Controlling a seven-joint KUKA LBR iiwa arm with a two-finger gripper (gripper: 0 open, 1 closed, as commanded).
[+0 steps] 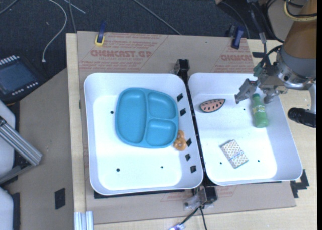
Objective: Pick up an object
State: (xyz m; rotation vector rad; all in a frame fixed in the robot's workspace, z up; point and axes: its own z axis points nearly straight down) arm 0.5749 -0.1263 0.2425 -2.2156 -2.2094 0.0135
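In the right bin [282, 166] a green bottle [260, 115] lies lengthwise near the far right side. My gripper [257, 95] hangs over the bottle's far end, open, with one finger [243, 93] to the left and the other to the right of the cap. The bottle rests on the bin floor and nothing is gripped. A watermelon-slice toy [212, 105] lies left of the gripper. A small patterned box [234, 153] sits nearer the front of the same bin.
The left bin [100, 168] holds a blue divided plate [147, 117] and a small orange-brown toy [179, 142] by its right wall. Black clips line the divider [190, 123] between the bins. Cables run behind the bench.
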